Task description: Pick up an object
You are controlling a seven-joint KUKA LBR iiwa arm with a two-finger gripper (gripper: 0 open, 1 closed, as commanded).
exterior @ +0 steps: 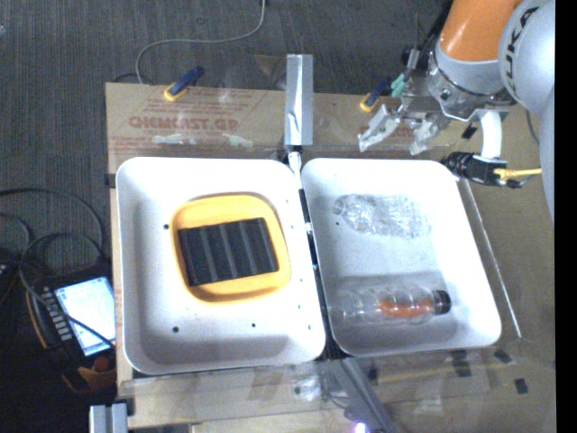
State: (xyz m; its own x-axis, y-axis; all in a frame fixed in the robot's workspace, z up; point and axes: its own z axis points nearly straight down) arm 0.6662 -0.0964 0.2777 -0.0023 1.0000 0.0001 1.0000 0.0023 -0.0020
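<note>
My gripper (398, 134) hangs above the far rim of the right bin (478, 233), fingers spread open with nothing between them. In the right bin a clear plastic bottle (389, 306) with orange contents and a dark cap lies on its side near the front. A crumpled clear plastic piece (380, 215) lies nearer the back of that bin, just below the gripper. In the left bin (144, 314) lies a yellow-framed object with a black ribbed middle (229, 247).
A metal divider post (298, 102) stands upright between the bins at the back. Cardboard (189, 120) lies behind the bins with blue-and-yellow clamps (183, 81) on it. A small lit device with cables (77, 309) sits off the bench at left.
</note>
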